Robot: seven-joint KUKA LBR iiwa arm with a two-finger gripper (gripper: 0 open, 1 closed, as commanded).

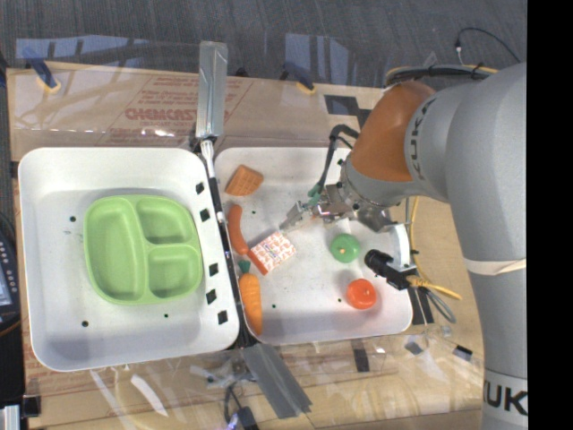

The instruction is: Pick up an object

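One two-finger gripper (303,211), its grip state impossible to tell, is poised just right of and above a red-and-white patterned box (272,252), laid diagonally.

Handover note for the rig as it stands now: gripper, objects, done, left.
Gripper: over the right bin, fingers open, nothing between them.
Objects, all in the right bin: patterned box just below the fingertips, sausage and carrot along the left wall, orange wedge at the top, green ball and red tomato on the right.
Left bin: green divided plate.
Done: nothing picked.
Left: close on an object and lift; the box looks nearest.
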